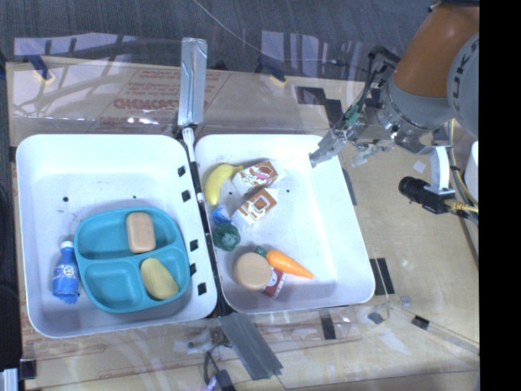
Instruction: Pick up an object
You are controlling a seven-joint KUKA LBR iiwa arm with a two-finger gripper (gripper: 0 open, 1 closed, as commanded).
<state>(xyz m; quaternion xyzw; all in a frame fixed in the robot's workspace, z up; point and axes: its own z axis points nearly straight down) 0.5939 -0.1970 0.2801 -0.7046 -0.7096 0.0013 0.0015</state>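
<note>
My gripper point(324, 150) hangs over the far right corner of the right bin point(334, 226), with nothing seen in it. It is well clear of the objects, which lie toward the bin's left side. These are a yellow banana point(215, 182), two small brown-and-white cartons point(257, 173) point(256, 206), a small blue item point(221, 216) and a dark green round piece point(227, 237). Nearer the front lie an orange carrot point(290, 263) and a tan-lidded jar point(253, 270) on its side.
The left bin point(41, 177) holds a blue divided plate point(102, 247) with a tan block point(141, 232) and a yellow lump point(160, 277) on it. A small blue bottle point(65, 274) lies beside the plate. A metal post point(192, 80) stands behind the divide between the bins.
</note>
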